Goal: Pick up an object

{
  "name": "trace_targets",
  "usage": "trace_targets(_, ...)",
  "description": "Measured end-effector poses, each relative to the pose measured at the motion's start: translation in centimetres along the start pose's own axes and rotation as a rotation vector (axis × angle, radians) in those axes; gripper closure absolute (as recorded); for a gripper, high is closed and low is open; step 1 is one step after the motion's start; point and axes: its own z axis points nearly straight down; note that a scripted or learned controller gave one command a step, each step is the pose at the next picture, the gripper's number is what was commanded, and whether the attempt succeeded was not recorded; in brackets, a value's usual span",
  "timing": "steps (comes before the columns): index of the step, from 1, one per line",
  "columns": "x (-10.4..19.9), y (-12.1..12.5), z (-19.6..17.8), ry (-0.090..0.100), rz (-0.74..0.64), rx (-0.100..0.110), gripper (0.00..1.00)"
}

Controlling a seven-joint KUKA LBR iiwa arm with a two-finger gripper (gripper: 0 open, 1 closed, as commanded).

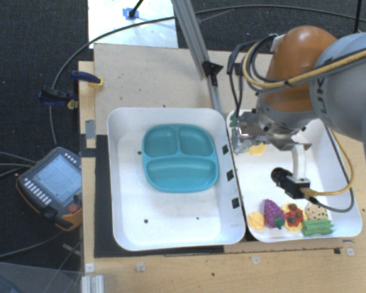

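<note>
My gripper (243, 137) hangs low over the far left corner of the right bin (341, 170), under the orange band of the arm. A small yellow object (257, 148) lies right beside it, partly hidden by the wrist; I cannot tell whether they touch. Along the bin's near edge lies a row of toy foods: a yellow piece (255, 220), purple grapes (272, 213), an orange and red piece (293, 215), a speckled cookie (316, 212) and a green piece (318, 227).
A teal divided plate (180, 158) sits in the far half of the left bin (128, 218). A black fitting with a cable (291, 183) hangs from the arm over the right bin. A teach pendant (52, 188) lies off the bench at left.
</note>
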Motion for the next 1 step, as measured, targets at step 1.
trace_targets(1,5.27,0.33,0.91,-0.001,0.001,0.001,1.00)
